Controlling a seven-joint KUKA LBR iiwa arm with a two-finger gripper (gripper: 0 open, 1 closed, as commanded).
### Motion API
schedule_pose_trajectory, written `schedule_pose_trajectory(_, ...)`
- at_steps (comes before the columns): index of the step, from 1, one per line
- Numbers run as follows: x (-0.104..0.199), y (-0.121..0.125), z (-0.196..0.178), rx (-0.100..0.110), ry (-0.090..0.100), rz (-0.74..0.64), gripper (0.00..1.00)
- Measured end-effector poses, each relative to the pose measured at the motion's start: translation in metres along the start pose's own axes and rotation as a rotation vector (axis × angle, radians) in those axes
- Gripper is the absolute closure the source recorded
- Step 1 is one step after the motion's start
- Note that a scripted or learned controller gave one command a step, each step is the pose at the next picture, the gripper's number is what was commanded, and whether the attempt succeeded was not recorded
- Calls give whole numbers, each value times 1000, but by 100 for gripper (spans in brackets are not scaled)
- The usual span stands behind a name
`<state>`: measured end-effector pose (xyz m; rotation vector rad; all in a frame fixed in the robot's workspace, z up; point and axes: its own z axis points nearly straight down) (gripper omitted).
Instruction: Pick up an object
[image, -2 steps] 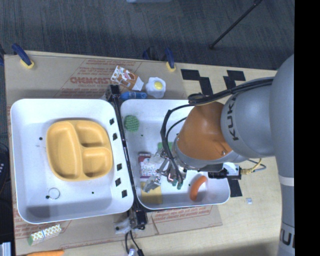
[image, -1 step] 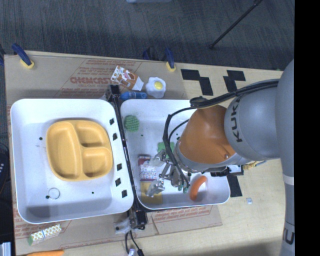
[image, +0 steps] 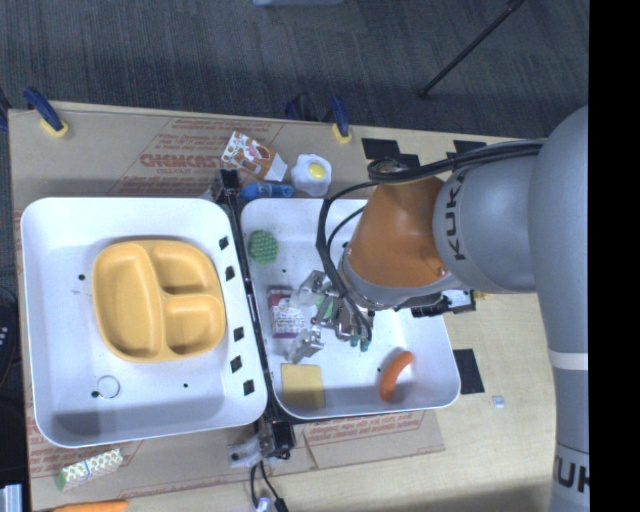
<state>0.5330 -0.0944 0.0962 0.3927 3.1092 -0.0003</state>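
My gripper (image: 337, 318) hangs low over the middle of the right bin (image: 430, 392), below the orange band of the arm. Just to its left lies a small pink and white packet (image: 285, 312). A silvery scrap (image: 305, 346) sits below the gripper. A yellow block (image: 302, 385) rests at the bin's front left, and an orange sausage-shaped object (image: 395, 372) lies at the front right. A green round object (image: 263, 245) sits near the back left corner. I see nothing clearly held.
The left bin (image: 50, 400) holds a yellow divided plate (image: 160, 297) and a small clear ring (image: 107, 386). Behind the bins lie a small carton (image: 245, 152), a blue object (image: 268, 190) and a yellow-white object (image: 313, 172). The arm covers the right bin's back right.
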Motion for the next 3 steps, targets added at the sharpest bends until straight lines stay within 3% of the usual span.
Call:
schedule_pose_trajectory(1,-18,0,1,0,2,-151,0)
schedule_pose_trajectory(2,-21,2,-12,0,-8,-153,100)
schedule_pose_trajectory(3,-4,55,-96,-2,6,-677,100)
